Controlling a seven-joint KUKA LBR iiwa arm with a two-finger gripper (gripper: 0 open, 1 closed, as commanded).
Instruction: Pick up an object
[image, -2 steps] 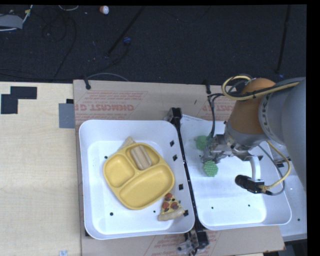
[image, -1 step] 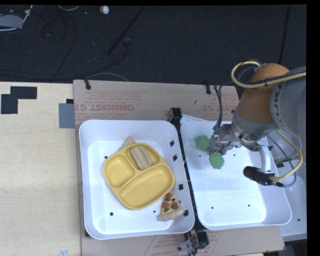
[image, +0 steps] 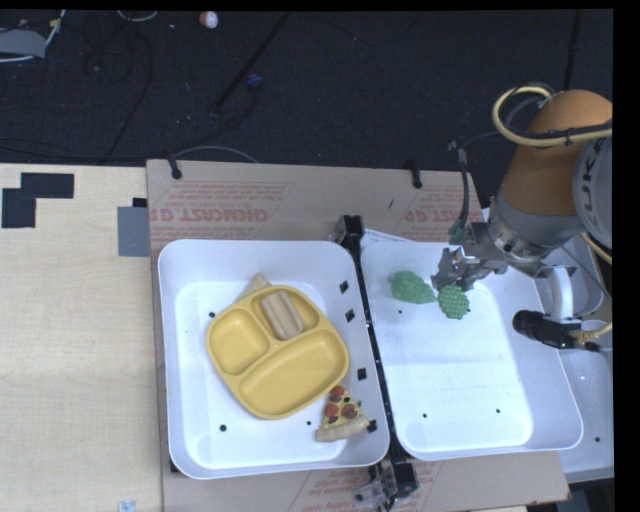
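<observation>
1. Camera view: I see the right bin (image: 480, 420) mostly bare white floor below the gripper (image: 455, 275), with free room toward its near rim.
2. In the left bin (image: 190, 330), left of the gripper, a yellow divided tray (image: 275, 365) holds a tan bun-like piece (image: 283, 314); a pizza slice (image: 341, 416) lies beside the tray.
3. In the right bin, a green leafy piece (image: 409, 287) lies just left of the gripper.
4. I see the arm (image: 545, 190) reaching in from the right, the gripper low over the bin, a green knobbly toy (image: 454, 301) at its fingertips; I cannot tell whether it is clamped.

Grey arm (image: 590, 200) w/ orange band, yellow cable loop (image: 520, 110) on top, dark metal gripper (image: 458, 272).
</observation>
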